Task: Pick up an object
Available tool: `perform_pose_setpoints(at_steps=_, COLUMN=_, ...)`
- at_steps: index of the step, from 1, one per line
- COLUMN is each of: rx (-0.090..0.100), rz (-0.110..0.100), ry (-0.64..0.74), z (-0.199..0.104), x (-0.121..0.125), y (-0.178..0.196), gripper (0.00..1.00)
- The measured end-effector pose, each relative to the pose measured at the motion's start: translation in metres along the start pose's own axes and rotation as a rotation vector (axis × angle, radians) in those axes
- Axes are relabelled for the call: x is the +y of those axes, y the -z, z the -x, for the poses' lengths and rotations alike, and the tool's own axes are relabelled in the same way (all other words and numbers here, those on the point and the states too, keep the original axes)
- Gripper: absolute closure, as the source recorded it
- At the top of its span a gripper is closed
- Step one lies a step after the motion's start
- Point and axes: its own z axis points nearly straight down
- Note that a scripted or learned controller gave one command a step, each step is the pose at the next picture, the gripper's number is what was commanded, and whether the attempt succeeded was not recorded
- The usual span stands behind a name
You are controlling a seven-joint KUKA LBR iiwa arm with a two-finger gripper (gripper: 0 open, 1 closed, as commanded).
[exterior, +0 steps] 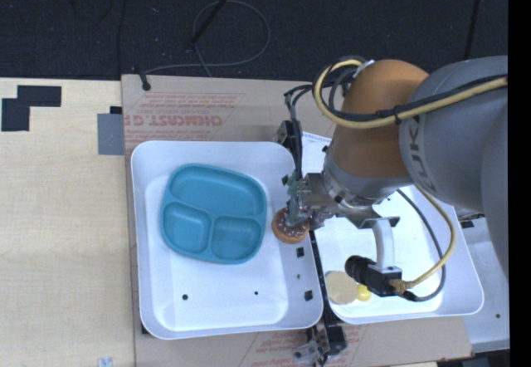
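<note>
Brown round object (288,229) sits right at the hand (295,216), beside blue plate (213,213).

Grey arm (465,133), orange band (377,120), seemingly yellow cables (373,114).

The pincer (292,220) hangs over a small brown disc (288,229) beside the blue plate (212,213).

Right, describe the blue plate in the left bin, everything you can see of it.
The blue plate is a rounded, divided dish, plastic-looking, matte teal, with one large compartment above two smaller ones. It lies flat and face up on the floor of the left bin, toward its upper half. Nothing rests on it; a small round brown object sits just off its right rim.
</note>
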Motion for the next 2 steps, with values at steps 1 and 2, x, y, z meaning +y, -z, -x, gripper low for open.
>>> perform_pose_setpoints(at_steps=1, rx=0.001, rz=-0.002, ry=0.000, z=-0.050, x=-0.006, y=-0.003, gripper=1.00)
perform_pose_setpoints(at_steps=2, rx=-0.002, rz=-0.001, ry=-0.002, z=-0.049, x=0.004, y=-0.012, gripper=1.00)
